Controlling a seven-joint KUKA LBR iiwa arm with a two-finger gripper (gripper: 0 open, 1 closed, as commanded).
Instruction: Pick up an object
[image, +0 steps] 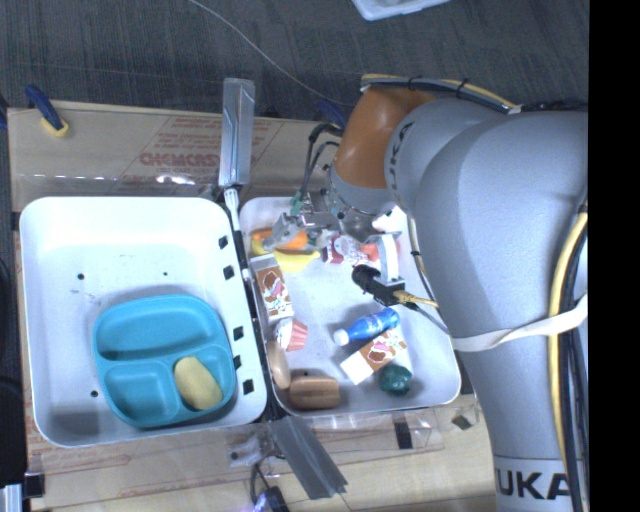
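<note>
My gripper (305, 222) hangs low over the far end of the right bin (440, 385), just above an orange and yellow item (285, 245) lying there. The arm hides much of that corner. Toward the near side of this bin lie a snack packet (271, 288), a blue bottle with a white cap (366, 327), a red and white carton (375, 357), a dark green ball (396, 379), a brown block (313, 390) and a small cupcake-like piece (290, 334). The left bin (50, 240) holds a blue divided tray (150, 330) with a yellow potato-like lump (198, 383) in one compartment.
A metal divider bar (236, 130) runs up between the two bins. Cardboard (130, 140) lies behind the left bin. The big grey arm body (500, 230) covers the right bin's right side.
</note>
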